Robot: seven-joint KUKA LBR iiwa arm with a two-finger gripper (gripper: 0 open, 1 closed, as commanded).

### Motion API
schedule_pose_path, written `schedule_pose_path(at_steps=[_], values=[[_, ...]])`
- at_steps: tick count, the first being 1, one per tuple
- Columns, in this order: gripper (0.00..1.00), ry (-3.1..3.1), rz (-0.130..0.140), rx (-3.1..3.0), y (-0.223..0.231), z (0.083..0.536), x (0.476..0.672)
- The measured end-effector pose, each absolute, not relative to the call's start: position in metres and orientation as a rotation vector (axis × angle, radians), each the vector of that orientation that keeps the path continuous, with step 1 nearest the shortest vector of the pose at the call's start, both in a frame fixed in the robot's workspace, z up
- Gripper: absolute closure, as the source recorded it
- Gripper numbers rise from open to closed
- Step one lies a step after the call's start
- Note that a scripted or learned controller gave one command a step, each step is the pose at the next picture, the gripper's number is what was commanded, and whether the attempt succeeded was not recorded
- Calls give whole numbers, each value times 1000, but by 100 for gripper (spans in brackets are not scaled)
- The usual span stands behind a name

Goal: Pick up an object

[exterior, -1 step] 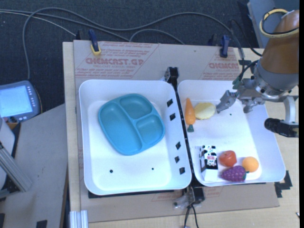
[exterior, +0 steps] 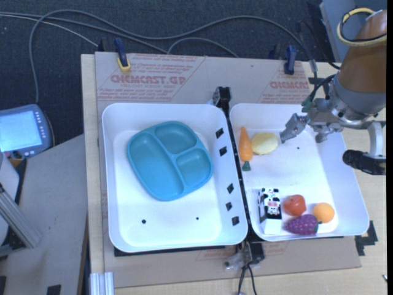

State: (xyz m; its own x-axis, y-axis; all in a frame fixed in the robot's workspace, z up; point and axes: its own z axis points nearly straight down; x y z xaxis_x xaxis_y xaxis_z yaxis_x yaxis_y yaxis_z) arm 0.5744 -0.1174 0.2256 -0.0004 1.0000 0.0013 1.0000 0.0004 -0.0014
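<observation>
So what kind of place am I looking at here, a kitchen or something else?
Most likely a robotics lab test bench, not a kitchen. Two white bins sit clamped on a board, the food is toy-like, such as a carrot and grapes, and a robot arm with a claw reaches over them.

bench [exterior: 153,66], two white bins [exterior: 116,165], side by side

Above the right bin [exterior: 353,183], the arm [exterior: 362,72] shows a broad orange band over a grey wrist ring. A yellow cable loops near its top, and its gripper [exterior: 305,126] is grey metal.
</observation>
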Motion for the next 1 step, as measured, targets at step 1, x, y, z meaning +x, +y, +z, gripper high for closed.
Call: schedule_pose_path(at_steps=[1], values=[[0,-2216,6,-2217,-117,163,577]])
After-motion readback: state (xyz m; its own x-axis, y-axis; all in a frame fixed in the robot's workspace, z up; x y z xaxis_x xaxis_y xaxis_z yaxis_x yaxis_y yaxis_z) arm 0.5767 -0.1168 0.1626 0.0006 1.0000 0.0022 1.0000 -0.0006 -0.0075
